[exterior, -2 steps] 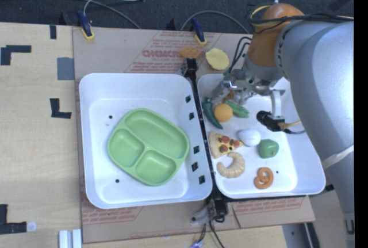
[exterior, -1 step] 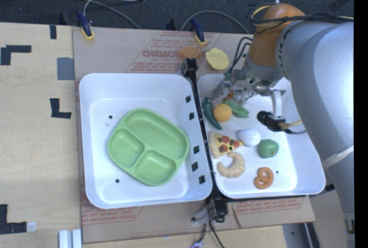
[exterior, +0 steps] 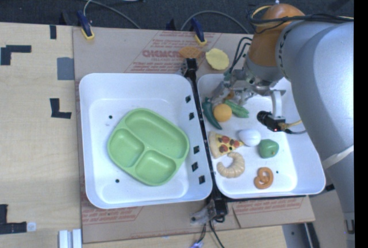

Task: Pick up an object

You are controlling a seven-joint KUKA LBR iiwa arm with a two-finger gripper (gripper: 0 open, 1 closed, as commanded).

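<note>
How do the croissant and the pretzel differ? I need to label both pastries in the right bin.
The croissant is pale tan; the pretzel is darker orange-brown. The croissant is a solid ridged crescent, while the pretzel is a looped knot with holes. The croissant looks larger than the pretzel. Both lie flat near the right bin's front edge, untouched by the gripper.

A pale wooden bench [exterior: 34,143] carries a flat brown cardboard sheet [exterior: 155,57]; two shallow white plastic bins [exterior: 92,126] sit side by side on it; a yellow round slice [exterior: 217,58] lies on the cardboard.

one fixed overhead view, slanted, both bins [exterior: 92,126]
</note>
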